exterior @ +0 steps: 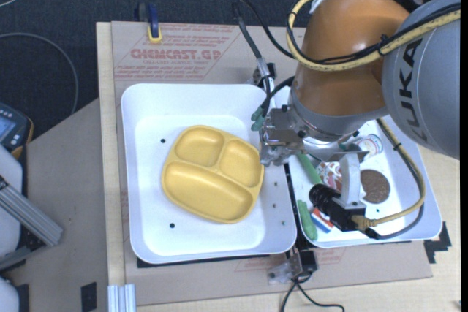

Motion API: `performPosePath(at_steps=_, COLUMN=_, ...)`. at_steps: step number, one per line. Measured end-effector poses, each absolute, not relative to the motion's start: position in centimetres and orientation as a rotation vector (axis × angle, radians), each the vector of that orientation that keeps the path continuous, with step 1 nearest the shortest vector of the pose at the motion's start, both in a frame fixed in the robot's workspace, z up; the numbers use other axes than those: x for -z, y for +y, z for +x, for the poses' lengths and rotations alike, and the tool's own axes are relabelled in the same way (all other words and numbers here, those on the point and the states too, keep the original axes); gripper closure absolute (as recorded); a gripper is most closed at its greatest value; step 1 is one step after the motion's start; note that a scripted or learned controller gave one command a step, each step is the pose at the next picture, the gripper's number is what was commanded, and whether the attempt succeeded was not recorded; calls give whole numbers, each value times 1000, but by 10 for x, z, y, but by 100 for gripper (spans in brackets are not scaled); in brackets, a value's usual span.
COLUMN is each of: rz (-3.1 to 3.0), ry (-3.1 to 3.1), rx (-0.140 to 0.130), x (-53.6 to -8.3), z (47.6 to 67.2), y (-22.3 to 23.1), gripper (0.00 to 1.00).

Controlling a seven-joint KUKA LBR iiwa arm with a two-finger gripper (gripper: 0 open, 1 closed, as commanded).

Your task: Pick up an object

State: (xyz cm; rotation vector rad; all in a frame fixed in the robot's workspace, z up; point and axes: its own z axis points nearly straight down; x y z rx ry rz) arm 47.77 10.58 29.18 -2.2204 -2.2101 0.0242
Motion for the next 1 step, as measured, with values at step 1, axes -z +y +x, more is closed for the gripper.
performPosePath(at_steps=1, rz=-2221, ry=-2223, rx=-2, x=-252, z=536, y=125, gripper=100)
